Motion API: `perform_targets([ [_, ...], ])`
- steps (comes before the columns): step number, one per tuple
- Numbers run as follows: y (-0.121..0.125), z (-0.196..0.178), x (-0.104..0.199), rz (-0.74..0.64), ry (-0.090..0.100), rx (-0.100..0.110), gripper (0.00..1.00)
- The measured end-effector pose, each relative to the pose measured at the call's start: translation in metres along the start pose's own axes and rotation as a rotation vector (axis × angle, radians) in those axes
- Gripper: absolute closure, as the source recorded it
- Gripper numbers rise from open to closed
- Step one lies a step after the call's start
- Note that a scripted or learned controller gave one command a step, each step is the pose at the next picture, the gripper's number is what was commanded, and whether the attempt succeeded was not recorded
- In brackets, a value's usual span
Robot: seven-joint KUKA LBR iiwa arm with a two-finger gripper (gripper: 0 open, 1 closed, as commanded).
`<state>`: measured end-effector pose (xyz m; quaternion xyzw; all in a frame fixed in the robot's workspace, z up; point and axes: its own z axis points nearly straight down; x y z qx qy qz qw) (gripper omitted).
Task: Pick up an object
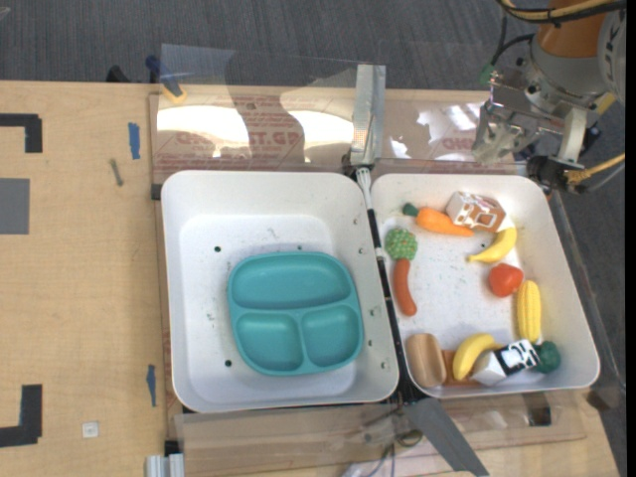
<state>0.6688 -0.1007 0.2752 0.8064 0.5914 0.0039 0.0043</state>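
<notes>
Two white bins sit side by side on a light wood bench (79,296), w/ dark carpet-ish floor (298,8) at the far side and down the right. Left bin (189,207) has a teal divided plate (295,311) lying flat in it. Right bin (571,266) holds the toy food: carrot (443,223) and a small box (474,211) at the far end, broccoli (400,243) over a red sausage (404,288) on the left, tomato (505,280) and bananas (529,310) on the right, bread roll (425,359) at the near edge. Gripper (527,137) hangs beyond the right bin's far rim, apart from everything, nothing in it; can't tell if it's spread or closed. Clear plastic sheet (258,117) stands behind the bins, blue tape bits (134,139) on the bench.
</notes>
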Motion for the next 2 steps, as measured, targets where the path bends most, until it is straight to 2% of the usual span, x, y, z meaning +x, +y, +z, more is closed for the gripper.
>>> perform_targets([
  [1,-0.002,0.007,0.000,0.000,-0.002,0.011,0.00],
  [2,-0.112,0.157,-0.094,-0.002,-0.005,0.021,0.00],
])
